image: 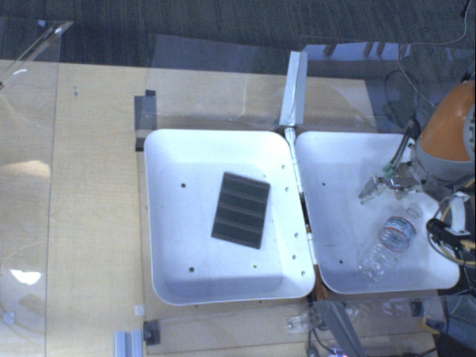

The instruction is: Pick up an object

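The pale wooden worktop carries 2 shallow white plastic bins side by side, meeting along a seam near the view's middle. The left bin is the wider of the 2; the right bin sits at its 3 o'clock side.

The grey arm with its orange band comes in at 3 o'clock, over the right bin's far right part. Its pincer hangs above the white floor of that bin, pointing toward 9 o'clock, and its 2 thin fingers stand spread apart with nothing between them.

A dark grey, flat rectangular ribbed block lies near the centre of the left bin, tilted slightly, its long side running roughly from 12 to 6 o'clock. It is well apart from the pincer.

A clear plastic bottle with a blue label lies on its side in the right bin, toward 5 o'clock of that bin, near the pincer but not touching it.
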Controlling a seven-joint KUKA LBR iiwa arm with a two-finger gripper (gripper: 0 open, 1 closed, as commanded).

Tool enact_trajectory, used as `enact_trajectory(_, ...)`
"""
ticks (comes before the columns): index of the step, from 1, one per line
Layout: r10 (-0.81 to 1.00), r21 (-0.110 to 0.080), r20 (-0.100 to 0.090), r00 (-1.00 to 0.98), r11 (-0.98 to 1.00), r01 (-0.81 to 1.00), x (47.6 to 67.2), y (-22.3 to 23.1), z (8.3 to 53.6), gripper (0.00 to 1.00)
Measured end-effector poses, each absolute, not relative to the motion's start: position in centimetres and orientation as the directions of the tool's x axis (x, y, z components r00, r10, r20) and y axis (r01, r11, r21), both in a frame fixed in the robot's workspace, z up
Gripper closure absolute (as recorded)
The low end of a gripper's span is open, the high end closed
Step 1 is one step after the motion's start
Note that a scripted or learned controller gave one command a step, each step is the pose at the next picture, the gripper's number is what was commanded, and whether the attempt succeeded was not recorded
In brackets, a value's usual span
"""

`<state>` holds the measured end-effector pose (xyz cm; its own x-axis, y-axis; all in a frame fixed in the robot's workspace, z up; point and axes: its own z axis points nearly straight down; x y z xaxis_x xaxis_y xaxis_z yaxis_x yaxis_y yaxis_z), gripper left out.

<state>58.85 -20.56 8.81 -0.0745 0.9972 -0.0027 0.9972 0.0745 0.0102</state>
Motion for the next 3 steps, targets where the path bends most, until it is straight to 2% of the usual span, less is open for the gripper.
enact_trajectory(1, 0.974, 0.01, -0.005, -0.226, 0.226, 0.974, 50.6, -20.7, 8.9, 0.0)
enact_trajectory(2, 0.966, 0.016, -0.008, -0.257, 0.257, 0.966, 49.2, -20.6, 9.0, 0.0)
enact_trajectory(3, 0.963, 0.015, -0.01, -0.27, 0.27, 0.963, 49.2, -18.8, 9.0, 0.0)
